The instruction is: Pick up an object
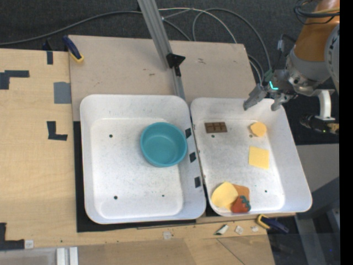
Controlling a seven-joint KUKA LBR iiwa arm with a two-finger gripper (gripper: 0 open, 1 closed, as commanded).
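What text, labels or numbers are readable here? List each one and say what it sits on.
None can be read.
The brown rectangular chocolate-like block in the right shallow white bin shows only a grid of squares, no letters.
The small white tags on the bench edge below that bin are too small to read.

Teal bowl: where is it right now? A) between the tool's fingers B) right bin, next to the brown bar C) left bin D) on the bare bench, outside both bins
C. The teal bowl sits upright on the floor of the left bin, toward its right side, while the tool hovers at the far edge of the right bin, well apart from the bowl.
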